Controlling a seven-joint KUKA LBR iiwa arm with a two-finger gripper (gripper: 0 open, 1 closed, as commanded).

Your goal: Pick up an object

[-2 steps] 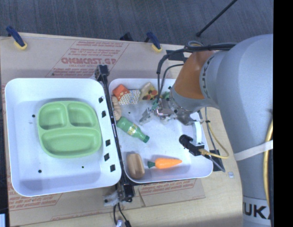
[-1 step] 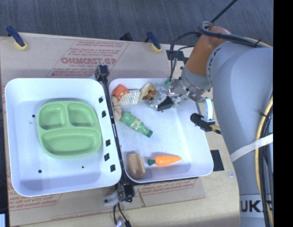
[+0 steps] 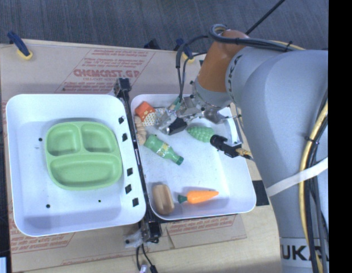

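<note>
The right bin point(image 3: 238, 195) holds several toy foods. A green bottle point(image 3: 163, 149) lies tilted near its middle. A bumpy green pickle-like piece point(image 3: 200, 133) lies to the bottle's right. An orange carrot point(image 3: 201, 196) and a tan bread roll point(image 3: 162, 198) rest near the front wall. An orange-red item point(image 3: 144, 110) and pale pieces sit in the back left corner. My gripper point(image 3: 174, 124) is low over the bin's back part, just above the bottle and left of the pickle piece. I see nothing clearly between its fingers.
The left bin point(image 3: 22, 169) carries a green divided plate point(image 3: 83, 154). A black-clipped divider point(image 3: 130, 152) runs between the bins. The arm's grey body point(image 3: 278, 124) covers the right bin's right side. Cables point(image 3: 184, 56) loop behind the wrist.
</note>
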